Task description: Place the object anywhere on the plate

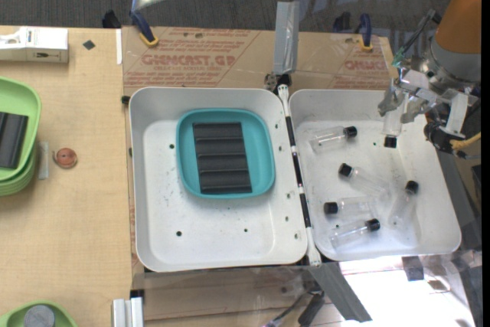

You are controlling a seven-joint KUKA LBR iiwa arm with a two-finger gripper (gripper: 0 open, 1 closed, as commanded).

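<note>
My fingers point(400, 112) hover over the right bin point(429, 241), apart and empty (picking stage); next, descend onto a vial point(335, 137).

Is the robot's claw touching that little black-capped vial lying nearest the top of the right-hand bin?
Apart. The camera view shows the gripper hovering near the right bin's far right side, with bare white bin floor between it and the black-capped vial.

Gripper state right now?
Gripper: over the right bin's far right corner; open or shut cannot be told, nothing seen between its tips.
</note>
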